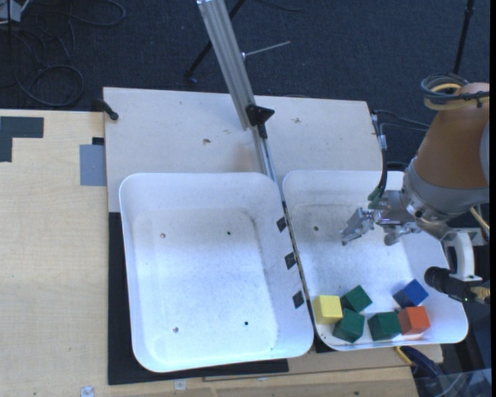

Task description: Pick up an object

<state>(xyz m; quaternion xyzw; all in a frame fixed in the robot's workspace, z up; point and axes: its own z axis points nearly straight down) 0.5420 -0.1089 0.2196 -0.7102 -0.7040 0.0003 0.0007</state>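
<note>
**Claw over right bin, blocks clustered at near edge**

Arm [450, 151] comes in from the right, orange band above the wrist. Claw [370, 226] hangs over the middle of the right bin [331, 190]. Metal fingers [353, 228] are spread apart, nothing between them. Claw is well apart from the blocks, up-frame of them.

Six blocks, all in the right bin, bunched along its near rim:
- yellow block [328, 308], leftmost
- dark green block [356, 298], just beside the yellow one, tilted
- second green block [349, 326], at the rim below those two
- third green block [383, 326], next along the rim
- orange block [413, 319], touching the third green one
- blue block [411, 293], just above the orange, nearest the right wall

Left bin [149, 197] sits beside the right one, rims touching along the middle. Both bins rest on the desk [41, 246]. A slanted aluminium bar [231, 60] rises behind the bins, between them. Dark floor with cables behind the desk.
</note>
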